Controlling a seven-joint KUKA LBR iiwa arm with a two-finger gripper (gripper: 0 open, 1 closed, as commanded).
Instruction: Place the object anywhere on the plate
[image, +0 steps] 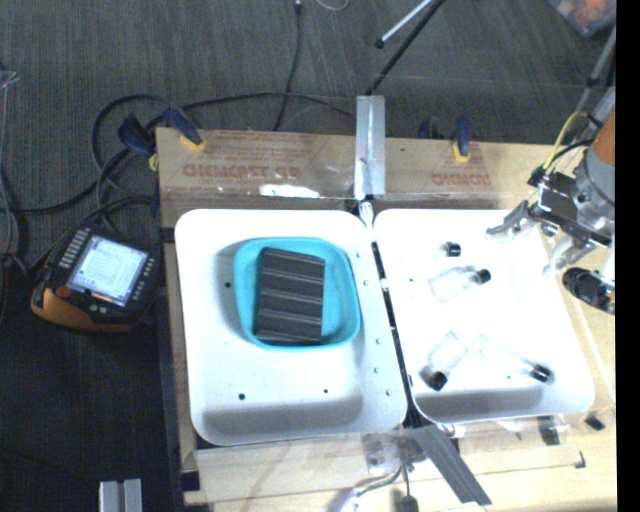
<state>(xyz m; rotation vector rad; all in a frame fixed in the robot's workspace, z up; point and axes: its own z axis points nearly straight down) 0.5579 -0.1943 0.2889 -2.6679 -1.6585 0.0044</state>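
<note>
Dark ribbed block (290, 294) — lying on blue plate (343, 290); gripper (560, 225) well right of plate — jaw state indiscernible.

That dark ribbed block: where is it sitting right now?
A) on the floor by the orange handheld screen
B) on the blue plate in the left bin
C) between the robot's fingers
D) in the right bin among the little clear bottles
B: the dark ribbed block lies flat on the blue plate inside the left bin, apart from the gripper over the right bin's far edge.
</note>
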